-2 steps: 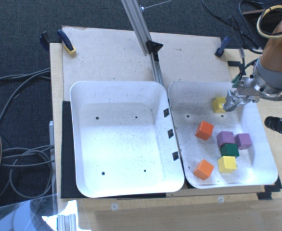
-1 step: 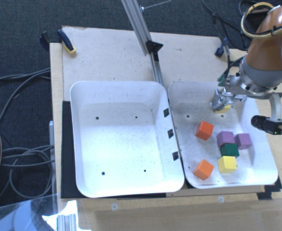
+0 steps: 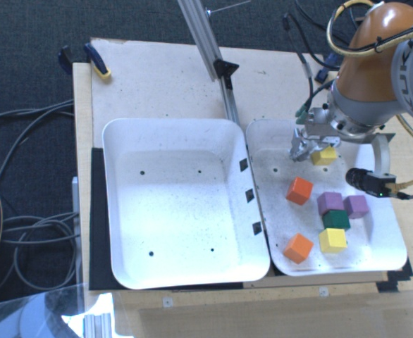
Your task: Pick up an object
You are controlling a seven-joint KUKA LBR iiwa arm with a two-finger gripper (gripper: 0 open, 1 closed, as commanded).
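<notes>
While the grey arm (image 3: 375,55) with its orange band reaches in over the right bin (image 3: 393,259), the gripper (image 3: 304,148) hangs low above the bin's far end. Whether it is parted or closed cannot be told from this angle, and no block can be seen between its tips.

Just beside the gripper, on its right and a little nearer the camera, lies a yellow block (image 3: 324,155), partly tucked under the wrist. Below the gripper, nearer the camera, sits an orange block (image 3: 299,190). Farther down and to the right are two purple blocks (image 3: 330,203), side by side, with a green block (image 3: 336,220) touching the left one and a second yellow block (image 3: 333,240) against the green. Another orange block (image 3: 299,247) lies nearest the bin's front edge. Well to the gripper's left is the left bin (image 3: 115,139).
</notes>
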